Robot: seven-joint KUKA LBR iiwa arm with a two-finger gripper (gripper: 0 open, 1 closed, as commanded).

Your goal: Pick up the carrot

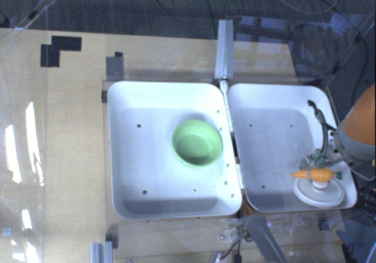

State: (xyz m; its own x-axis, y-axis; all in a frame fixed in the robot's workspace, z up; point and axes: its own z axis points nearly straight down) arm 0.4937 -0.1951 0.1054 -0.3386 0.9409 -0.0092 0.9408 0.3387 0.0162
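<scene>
Where the tool [320, 161] hangs, the carrot [313, 175] lies just below.

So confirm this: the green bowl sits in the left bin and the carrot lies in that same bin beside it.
Wrong on the carrot. The camera view shows the green bowl in the left bin, but the carrot lies in the right bin, near its front right corner, over a white disc.
</scene>
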